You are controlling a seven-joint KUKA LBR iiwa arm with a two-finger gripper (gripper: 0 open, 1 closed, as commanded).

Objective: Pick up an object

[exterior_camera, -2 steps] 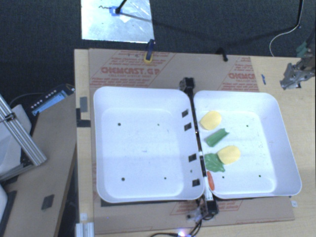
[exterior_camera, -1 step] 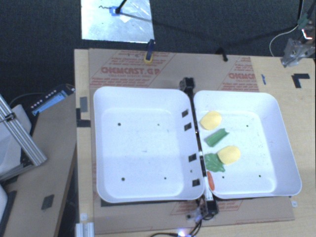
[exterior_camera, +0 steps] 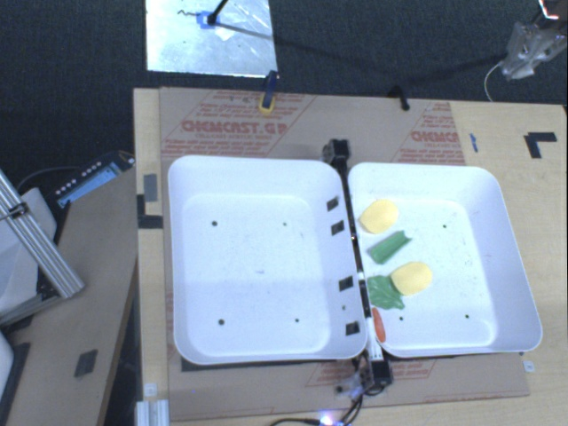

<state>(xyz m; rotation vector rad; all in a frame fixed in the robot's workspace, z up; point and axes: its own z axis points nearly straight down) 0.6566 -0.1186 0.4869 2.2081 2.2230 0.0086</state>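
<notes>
Along the inner wall of the right bin [exterior_camera: 513,238] lie all the candidates for the pick, crowded toward the seam with the left bin [exterior_camera: 257,264] rather than spread over the floor. The upper yellow piece [exterior_camera: 379,215] sits alone near the wall, with bare white on most sides, and I judge it the easiest to take. Just below it the green stick [exterior_camera: 389,246] lies at a slant, apart from both yellow pieces. The lower yellow piece [exterior_camera: 412,278] touches or overlaps the flat green leaf [exterior_camera: 383,292], so a grasp there could catch both or push one aside. The orange bit [exterior_camera: 379,325] is tucked against the wall by the seam, where the rim would likely get in the way of a descent. The gripper [exterior_camera: 527,53] hangs at the far upper right, past the bench [exterior_camera: 240,122] edge and well apart from every piece; it is small and blurred there, so I cannot tell whether it is open or closed, and nothing shows in it. That parked pose probably leaves the camera an unobstructed look at the bins before a target is chosen. The pick has not yet begun: the approach, the descent and the lift all remain.
</notes>
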